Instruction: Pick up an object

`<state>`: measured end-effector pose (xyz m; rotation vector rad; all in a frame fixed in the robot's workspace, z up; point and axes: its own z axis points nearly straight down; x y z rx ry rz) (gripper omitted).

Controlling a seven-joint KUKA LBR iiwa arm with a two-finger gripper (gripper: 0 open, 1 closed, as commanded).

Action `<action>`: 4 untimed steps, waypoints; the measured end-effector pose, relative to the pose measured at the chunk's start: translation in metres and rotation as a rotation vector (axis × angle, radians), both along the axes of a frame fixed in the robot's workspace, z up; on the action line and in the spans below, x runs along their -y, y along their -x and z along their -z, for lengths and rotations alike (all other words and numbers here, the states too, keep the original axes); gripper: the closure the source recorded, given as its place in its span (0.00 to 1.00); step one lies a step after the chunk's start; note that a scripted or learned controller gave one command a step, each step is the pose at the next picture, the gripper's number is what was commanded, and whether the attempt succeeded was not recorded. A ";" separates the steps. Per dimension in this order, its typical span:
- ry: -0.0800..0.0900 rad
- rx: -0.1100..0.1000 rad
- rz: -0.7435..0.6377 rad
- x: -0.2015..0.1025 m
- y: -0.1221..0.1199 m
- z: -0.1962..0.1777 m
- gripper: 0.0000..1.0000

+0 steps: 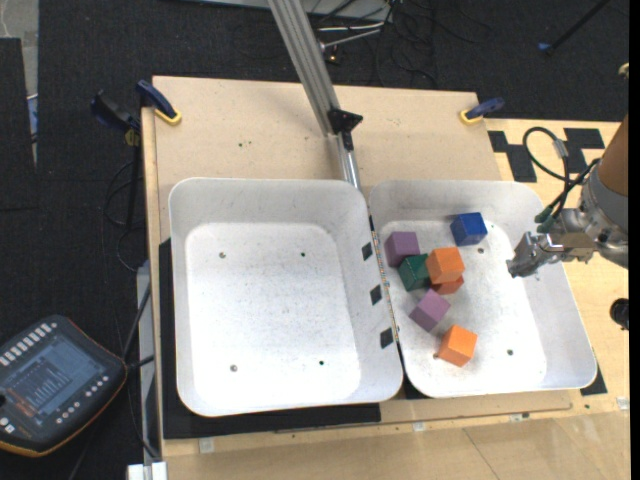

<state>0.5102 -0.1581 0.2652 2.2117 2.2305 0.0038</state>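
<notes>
Blocks wait in the right bin

Blocks — blue (467, 228), orange (446, 264), purple (402, 247) — cluster toward the right bin's (560, 363) left side. End effector (523, 263) hovers near that bin's right edge — whether spread or pressed together, I cannot tell.

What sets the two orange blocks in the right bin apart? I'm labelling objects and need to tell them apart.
The upper orange block sits in a cluster, touching the green block and a red piece beneath it; the lower orange block lies alone nearer the bin's front, apart from its neighbours. The upper one is closer to the gripper. The lower one is turned at more of an angle. Both are orange, cube-like and similar in size, in the right bin.
</notes>
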 end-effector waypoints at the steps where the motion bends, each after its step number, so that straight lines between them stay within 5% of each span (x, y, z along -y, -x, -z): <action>1: 0.000 -0.002 0.000 -0.048 -0.007 0.013 1.00; 4: 0.000 -0.002 0.000 -0.211 -0.029 0.037 1.00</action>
